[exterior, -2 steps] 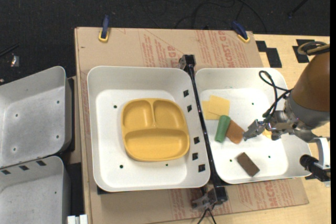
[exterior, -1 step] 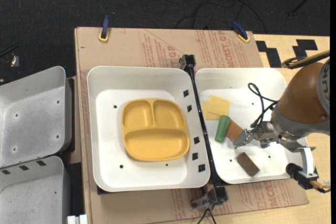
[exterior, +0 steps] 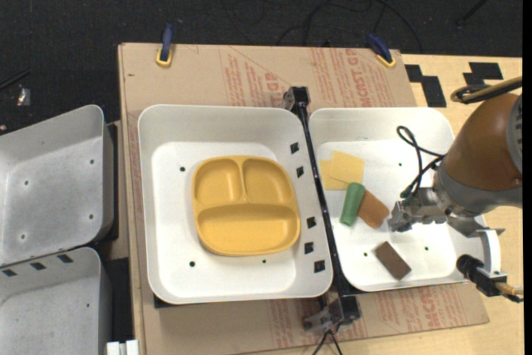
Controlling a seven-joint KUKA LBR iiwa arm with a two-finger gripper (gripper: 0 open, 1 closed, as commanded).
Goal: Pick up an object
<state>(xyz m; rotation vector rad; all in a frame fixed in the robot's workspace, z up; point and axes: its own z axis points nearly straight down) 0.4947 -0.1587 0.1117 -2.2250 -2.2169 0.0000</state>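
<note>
Dark floor surrounds us, cables trailing along the top, and the cardboard-topped bench (exterior: 249, 75) carries two shallow white bins side by side. Biggest first: the left bin (exterior: 158, 179) holds a yellow divided tray (exterior: 246, 205) lying flat in its middle. The right bin (exterior: 378, 129) takes the arm (exterior: 490, 154), orange band showing, reaching in from the right. Its end effector (exterior: 405, 214) hangs low just right of the objects, though whether it is spread or pinched I cannot tell. A pale yellow flat piece (exterior: 342, 169) lies near the divider, a green cylinder (exterior: 353, 204) touches its lower edge, an orange-brown block (exterior: 373, 210) sits beside that, and a dark brown block (exterior: 391, 259) lies apart below.
</note>
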